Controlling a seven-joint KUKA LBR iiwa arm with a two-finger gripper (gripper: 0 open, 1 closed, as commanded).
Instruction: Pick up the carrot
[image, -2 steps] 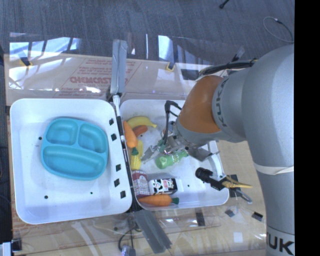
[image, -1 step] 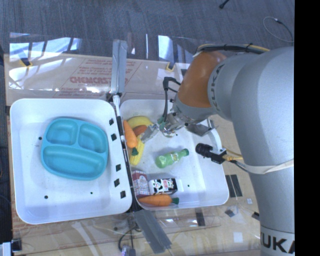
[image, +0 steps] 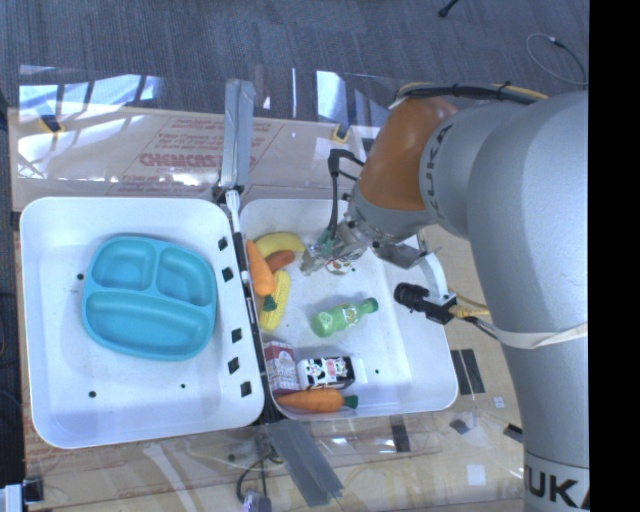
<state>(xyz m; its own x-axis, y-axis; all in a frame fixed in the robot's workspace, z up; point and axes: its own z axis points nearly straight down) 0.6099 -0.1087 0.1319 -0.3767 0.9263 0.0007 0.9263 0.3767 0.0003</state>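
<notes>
Two carrots lie in the right bin (image: 430, 390). One orange carrot (image: 259, 267) stretches along the bin's left wall, with its green end toward the front. A second carrot (image: 312, 401) lies along the front wall, its green end pointing right. My gripper (image: 326, 256) hangs low in the bin's back half, just right of a yellow banana (image: 279, 242) and a reddish sausage (image: 280, 260). It stands about a hand's width right of the first carrot. Nothing shows between its fingers.
A green bottle (image: 343, 316) lies mid-bin. A milk carton (image: 326, 372) and a red packet (image: 278, 364) sit near the front carrot. A yellow corn cob (image: 276, 300) lies by the left wall. The left bin (image: 50, 400) holds a blue divided plate (image: 150, 298).
</notes>
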